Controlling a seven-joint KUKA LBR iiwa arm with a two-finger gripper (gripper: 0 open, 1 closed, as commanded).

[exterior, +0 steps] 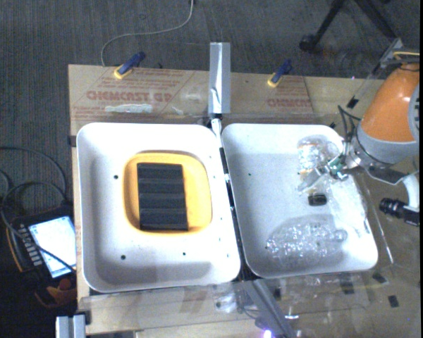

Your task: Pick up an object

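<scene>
Claw (323,179) state unclear, low in right bin (268,189); plywood bench (148,94) stands on grey carpet (56,27).

you see even, fairly bright overhead light; the white bins (99,189) nearly wash out, with soft shadows along their inner walls. the dark floor (42,34) looks grainy, and the whole picture is slightly soft.

Two shallow white plastic bins sit side by side on the wooden bench (162,94). In the left bin (99,210) lies a yellow rectangular tray holding a black ribbed block (162,196), near its middle. In the right bin (268,174), a crumpled clear plastic bottle (304,239) lies along the near wall, with a small dark block (317,198) behind it toward the right wall.
</scene>
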